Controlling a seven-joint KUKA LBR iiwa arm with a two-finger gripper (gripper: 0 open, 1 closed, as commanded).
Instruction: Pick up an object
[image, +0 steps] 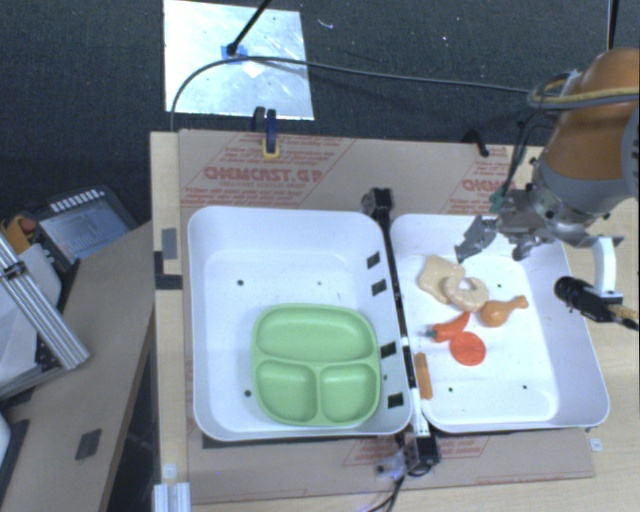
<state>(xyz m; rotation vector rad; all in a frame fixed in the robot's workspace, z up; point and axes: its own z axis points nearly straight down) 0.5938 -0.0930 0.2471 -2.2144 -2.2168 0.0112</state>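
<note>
The brown board (330, 165) beneath the bins bears red print reading "CHEMCAST", followed by letters too blurred to read.

Above the right white bin (575, 400), the arm (590, 130) shows a rounded orange segment over a grey wrist collar. Thin dark cables loop around the orange part near its top. Below the collar sits the gripper (498, 240), a metal-grey assembly with two dark fingers (473, 243) splayed toward the bin floor.
</note>
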